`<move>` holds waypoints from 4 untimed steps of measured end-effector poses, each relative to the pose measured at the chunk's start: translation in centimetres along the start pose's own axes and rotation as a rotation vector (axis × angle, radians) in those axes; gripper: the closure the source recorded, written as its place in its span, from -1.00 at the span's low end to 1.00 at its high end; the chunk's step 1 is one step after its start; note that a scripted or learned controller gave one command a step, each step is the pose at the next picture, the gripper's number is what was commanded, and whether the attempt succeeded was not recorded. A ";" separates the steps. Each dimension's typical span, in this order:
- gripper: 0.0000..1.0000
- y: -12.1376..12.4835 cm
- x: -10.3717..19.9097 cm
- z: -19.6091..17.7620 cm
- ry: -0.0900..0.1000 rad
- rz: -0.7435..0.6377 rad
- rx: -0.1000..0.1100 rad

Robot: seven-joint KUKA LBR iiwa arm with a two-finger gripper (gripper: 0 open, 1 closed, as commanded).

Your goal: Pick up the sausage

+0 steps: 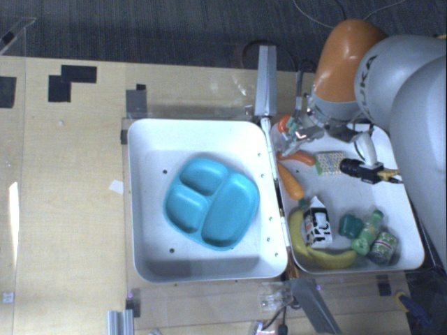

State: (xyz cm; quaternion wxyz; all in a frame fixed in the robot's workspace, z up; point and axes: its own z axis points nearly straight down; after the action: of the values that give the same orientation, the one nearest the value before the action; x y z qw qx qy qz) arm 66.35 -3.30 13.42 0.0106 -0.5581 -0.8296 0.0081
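The sausage (298, 158), a short red-brown link, lies in the right bin (407, 208) near its top left corner, beside the dividing wall. My gripper (294, 135) hangs just above and slightly behind the sausage, pointing down at the bin's far left corner. No object is visible between its fingers. The arm's orange band and grey body cover the bin's upper right part.
An orange carrot (290, 181) lies just in front of the sausage, and a speckled green block (329, 163) to its right. A banana (314, 252), a small carton (318, 227), a teal object (349, 225) and green bottles (374, 236) sit nearer the front. The left bin (143, 187) holds a blue divided plate (211, 202).
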 end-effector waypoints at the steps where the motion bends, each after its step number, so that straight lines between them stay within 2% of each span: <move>1: 1.00 1.2 1.6 -8.2 -0.020 -0.573 -0.030; 2: 1.00 0.1 8.5 -15.4 -0.012 -0.176 -0.030; 3: 1.00 3.7 8.6 -14.8 -0.010 -0.057 -0.029; 4: -1.00 3.7 8.6 -14.8 -0.011 -0.057 -0.029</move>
State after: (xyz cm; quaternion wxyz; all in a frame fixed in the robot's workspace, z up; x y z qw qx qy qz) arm 66.97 6.08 28.17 -0.0018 -0.5342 -0.8454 -0.0015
